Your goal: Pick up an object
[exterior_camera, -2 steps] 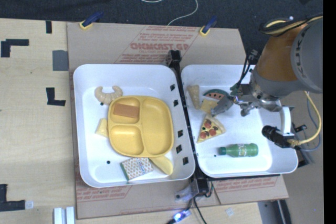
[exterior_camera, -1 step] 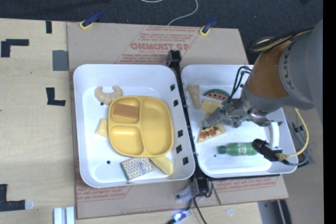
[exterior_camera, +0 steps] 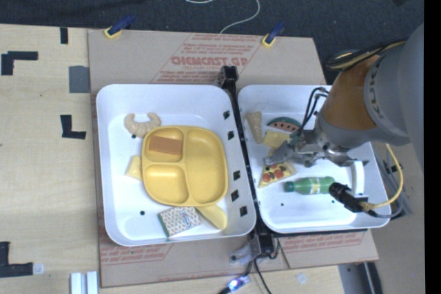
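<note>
The right bin [exterior_camera: 313, 222] holds a watermelon slice [exterior_camera: 282, 124], a yellow cheese wedge [exterior_camera: 275, 139], a pizza slice [exterior_camera: 275, 173], a green bottle [exterior_camera: 311, 185] lying on its side and a beige stick-shaped piece [exterior_camera: 255, 125]. My gripper [exterior_camera: 298, 149] hangs low in this bin, just right of the cheese wedge and above the pizza slice and bottle. The arm's body hides much of the gripper. I see nothing held by it.
The left bin [exterior_camera: 111, 148] holds a yellow divided plate [exterior_camera: 200, 179] with a brown toast piece [exterior_camera: 165, 144], a beige curled pastry [exterior_camera: 140, 122], a yellow wedge [exterior_camera: 133, 167], a cracker packet [exterior_camera: 180, 219] and a yellow curved piece [exterior_camera: 216, 216]. The divider [exterior_camera: 238, 148] separates the bins.
</note>
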`<state>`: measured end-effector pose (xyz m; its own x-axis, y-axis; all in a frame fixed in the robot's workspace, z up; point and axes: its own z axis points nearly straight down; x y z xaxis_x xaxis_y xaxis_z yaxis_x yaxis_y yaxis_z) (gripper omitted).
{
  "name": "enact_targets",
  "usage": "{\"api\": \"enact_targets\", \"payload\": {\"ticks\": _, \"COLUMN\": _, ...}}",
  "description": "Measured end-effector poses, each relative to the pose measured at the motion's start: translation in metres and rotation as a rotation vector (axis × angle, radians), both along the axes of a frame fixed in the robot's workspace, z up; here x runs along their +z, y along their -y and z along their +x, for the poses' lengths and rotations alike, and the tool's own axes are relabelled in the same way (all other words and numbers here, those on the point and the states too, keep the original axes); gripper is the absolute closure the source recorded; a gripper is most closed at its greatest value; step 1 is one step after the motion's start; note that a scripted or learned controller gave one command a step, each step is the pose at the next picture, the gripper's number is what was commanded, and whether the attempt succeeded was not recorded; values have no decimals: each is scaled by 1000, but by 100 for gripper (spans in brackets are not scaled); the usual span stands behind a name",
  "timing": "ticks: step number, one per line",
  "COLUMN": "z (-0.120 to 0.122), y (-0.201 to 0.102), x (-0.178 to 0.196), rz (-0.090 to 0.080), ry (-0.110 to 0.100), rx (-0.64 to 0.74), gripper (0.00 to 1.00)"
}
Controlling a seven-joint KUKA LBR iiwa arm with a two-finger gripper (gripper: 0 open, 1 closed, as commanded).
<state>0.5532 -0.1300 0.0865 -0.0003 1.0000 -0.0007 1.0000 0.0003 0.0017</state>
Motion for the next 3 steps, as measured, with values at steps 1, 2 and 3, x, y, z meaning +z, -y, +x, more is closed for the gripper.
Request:
{"api": "enact_targets", "payload": {"ticks": 1, "z": 3, "y": -1, "x": 14, "rz": 2, "ry": 7, "rx": 2, "gripper": 100}}
{"api": "enact_targets", "payload": {"ticks": 2, "z": 9, "y": -1, "x": 75, "rz": 0, "ry": 2, "rx": 1, "gripper": 100}}
{"api": "enact_targets", "payload": {"ticks": 3, "z": 10, "y": 7, "x": 121, "rz": -1, "ry": 2, "rx": 1, "gripper": 100}}
